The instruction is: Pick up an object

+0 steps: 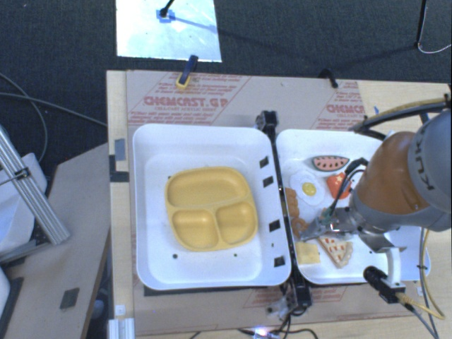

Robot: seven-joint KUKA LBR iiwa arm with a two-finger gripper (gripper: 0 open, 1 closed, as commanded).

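Note:
My gripper (pixel 319 226) is low in the right bin (pixel 296 141), near its left wall, with the grey and orange arm (pixel 395 179) covering the bin's right half. Its tip sits among toy foods: a brown piece (pixel 299 225) just left of it, a pizza slice (pixel 336 250) below right, and a pale yellow cheese square (pixel 307 253) below. Further back lie a fried egg (pixel 308 187), a red piece (pixel 337 184) and a watermelon slice (pixel 330 164). Another brown piece (pixel 291 200) lies by the wall. Nothing visibly hangs from the gripper.
The left bin (pixel 152 147) bears a yellow divided plate (pixel 210 207). A black divider with clips (pixel 277 189) runs between the bins. A metal frame (pixel 28 189) stands at the far left, off the bench.

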